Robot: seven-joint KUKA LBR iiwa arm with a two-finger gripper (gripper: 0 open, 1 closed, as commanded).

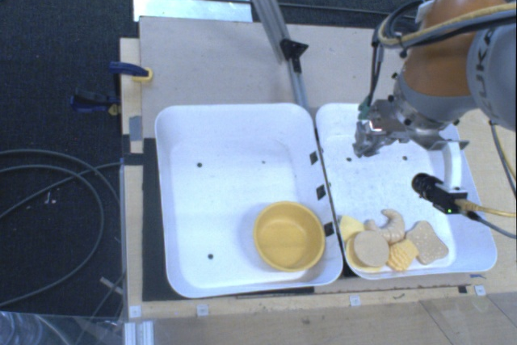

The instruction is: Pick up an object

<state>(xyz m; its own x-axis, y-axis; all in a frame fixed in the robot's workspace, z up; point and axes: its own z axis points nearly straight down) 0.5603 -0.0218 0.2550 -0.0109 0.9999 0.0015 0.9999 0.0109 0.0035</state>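
Here, gripper above far part of right bin, state of fingers impossible to tell. Well apart, at near edge: cluster of toy foods. In left bin: yellow bowl, near corner.

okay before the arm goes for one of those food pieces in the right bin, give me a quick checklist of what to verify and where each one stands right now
1. Targets present: food pieces clustered at the near edge of the right bin: ok.
2. Gripper above the target: it hangs over the bin's far part, away from the cluster: not ok.
3. Nothing carried already: cannot tell.
4. Pieces separated enough for a clean grasp: they touch and overlap: not ok.
5. Yellow bowl out of the path, in the left bin: ok.
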